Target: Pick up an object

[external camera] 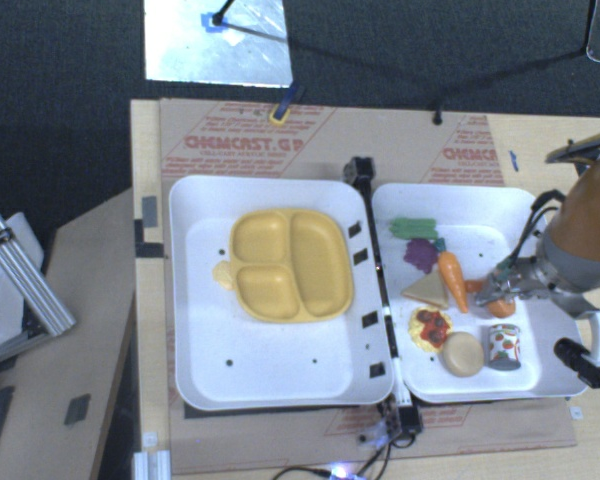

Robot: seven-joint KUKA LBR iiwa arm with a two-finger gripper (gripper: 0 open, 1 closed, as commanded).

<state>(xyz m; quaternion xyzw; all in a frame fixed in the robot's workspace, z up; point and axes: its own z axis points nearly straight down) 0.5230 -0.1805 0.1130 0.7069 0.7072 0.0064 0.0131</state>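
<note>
- Nearest you, in the right bin [540, 380], sit a small printed can [503, 347], a round tan piece [463, 354] and a yellow piece with red topping [430, 328].
- Just above the can, the gripper [495, 293] hangs low; you cannot tell from this angle how its fingers are set.
- Immediately to its left in this view lies the carrot [452, 279], long axis running near to far, slightly slanted, beside a tan wedge [428, 290].
- Farther back sit purple grapes [420, 255] and a green piece [412, 228].
- Across the divider, the left bin [195, 298] holds a yellow divided plate [283, 265], well apart from the arm.
</note>
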